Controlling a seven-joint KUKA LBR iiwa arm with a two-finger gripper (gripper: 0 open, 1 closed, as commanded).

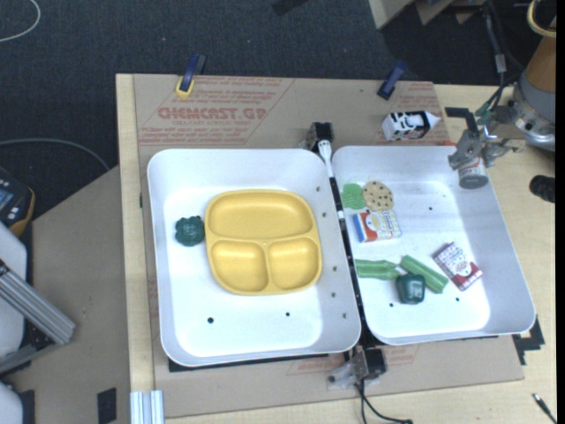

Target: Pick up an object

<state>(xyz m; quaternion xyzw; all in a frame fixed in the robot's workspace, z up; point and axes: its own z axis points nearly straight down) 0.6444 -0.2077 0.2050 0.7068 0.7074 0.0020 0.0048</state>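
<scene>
- You see the gripper [472, 170] at two o'clock of the right bin [494, 237], above its upper rim; you cannot tell how it is set.
- Your candidates lie at the bin's nine to six o'clock: cookie [378, 194], red-and-white carton [377, 227], green pods [402, 270], red packet [456, 264].
- The left bin [177, 316] bears a yellow divided tray [262, 239], a dark green lump [189, 230] at its nine o'clock.

Arm: one, grey, entering at the upper right of the camera view, its wrist angled down and toward the left. Gripper [472, 173]: metallic two-finger unit at the arm's end, pointing downward at the upper right of the scene, nothing visible between its tips; finger spacing too small and blurred to judge.
</scene>
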